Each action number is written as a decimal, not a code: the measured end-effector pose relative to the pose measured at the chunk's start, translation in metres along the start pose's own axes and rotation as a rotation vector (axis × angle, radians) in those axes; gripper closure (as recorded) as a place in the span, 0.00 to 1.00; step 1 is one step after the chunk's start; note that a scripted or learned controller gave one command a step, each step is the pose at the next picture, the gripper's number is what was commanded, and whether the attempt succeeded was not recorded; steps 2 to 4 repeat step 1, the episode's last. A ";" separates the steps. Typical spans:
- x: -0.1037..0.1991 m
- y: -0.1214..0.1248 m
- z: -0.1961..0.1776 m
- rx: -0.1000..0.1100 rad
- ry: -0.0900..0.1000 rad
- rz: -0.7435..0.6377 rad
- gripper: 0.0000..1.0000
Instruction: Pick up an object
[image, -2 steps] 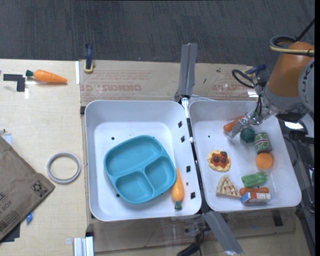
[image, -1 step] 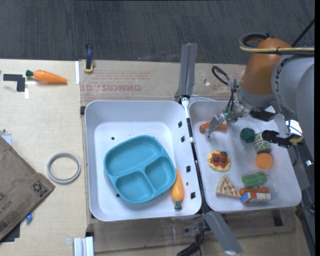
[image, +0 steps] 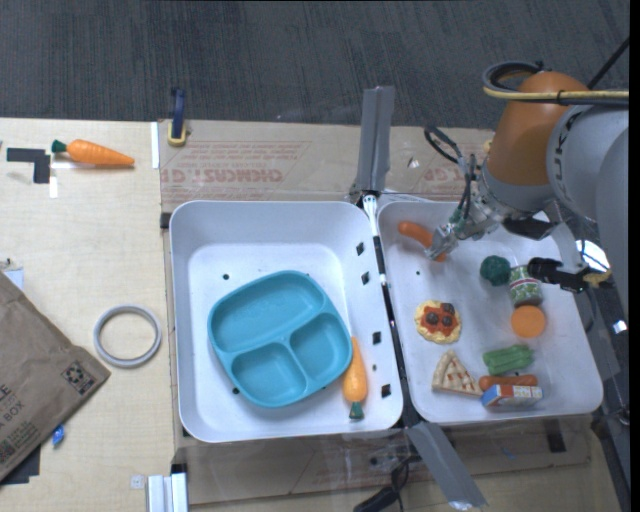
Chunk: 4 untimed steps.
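My gripper (image: 441, 246) hangs low over the back left of the right bin (image: 590, 395), its tip right beside the right end of a small orange-red sausage-shaped toy (image: 411, 232). Whether it touches or grips that toy is unclear. Other items lie in the same bin: a dark green ball (image: 495, 268), a small can (image: 523, 287), an orange ball (image: 528, 321), a round mini pizza (image: 438, 321), a pizza slice (image: 455, 375), a green pickle (image: 507, 357) and a red and blue packet (image: 512, 392).
The left bin (image: 190, 300) holds a blue divided tray (image: 280, 338) with a toy carrot (image: 355, 372) at its right side. On the bench to the left lie another carrot (image: 92, 153), a tape ring (image: 127, 334) and a cardboard box (image: 30, 380).
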<state>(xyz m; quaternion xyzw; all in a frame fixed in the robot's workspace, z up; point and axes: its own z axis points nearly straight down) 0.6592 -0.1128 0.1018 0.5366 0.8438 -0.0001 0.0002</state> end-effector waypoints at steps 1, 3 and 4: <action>0.075 0.035 -0.091 -0.001 -0.001 -0.066 1.00; 0.075 0.035 -0.091 -0.001 -0.001 -0.066 1.00; 0.075 0.035 -0.091 -0.001 -0.001 -0.066 1.00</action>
